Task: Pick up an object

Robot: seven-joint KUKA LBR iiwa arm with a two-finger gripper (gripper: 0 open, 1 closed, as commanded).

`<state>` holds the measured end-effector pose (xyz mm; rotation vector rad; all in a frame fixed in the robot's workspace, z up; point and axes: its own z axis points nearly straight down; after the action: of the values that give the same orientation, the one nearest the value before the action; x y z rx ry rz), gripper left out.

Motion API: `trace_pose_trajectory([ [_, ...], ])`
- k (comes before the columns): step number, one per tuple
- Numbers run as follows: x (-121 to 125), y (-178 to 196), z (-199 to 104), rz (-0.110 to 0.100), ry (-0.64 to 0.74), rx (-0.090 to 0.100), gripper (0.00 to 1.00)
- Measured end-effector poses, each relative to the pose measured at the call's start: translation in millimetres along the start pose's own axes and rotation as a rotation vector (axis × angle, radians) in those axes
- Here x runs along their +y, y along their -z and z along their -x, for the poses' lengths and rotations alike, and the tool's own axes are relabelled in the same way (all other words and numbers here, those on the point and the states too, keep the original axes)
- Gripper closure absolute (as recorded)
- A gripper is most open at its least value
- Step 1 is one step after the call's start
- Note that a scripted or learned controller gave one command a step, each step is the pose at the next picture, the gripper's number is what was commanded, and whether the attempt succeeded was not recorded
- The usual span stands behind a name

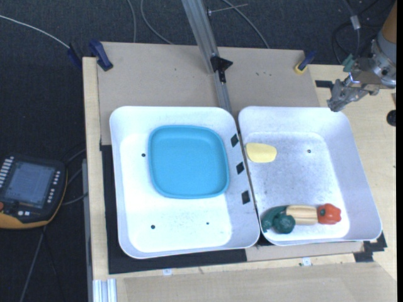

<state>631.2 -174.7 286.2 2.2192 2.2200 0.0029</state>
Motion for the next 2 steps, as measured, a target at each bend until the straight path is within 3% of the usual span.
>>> trace_pose_trajectory([
  [2, -23.6, 4.7, -102.5, -0.002, 0.004, 0.002, 1.0],
])
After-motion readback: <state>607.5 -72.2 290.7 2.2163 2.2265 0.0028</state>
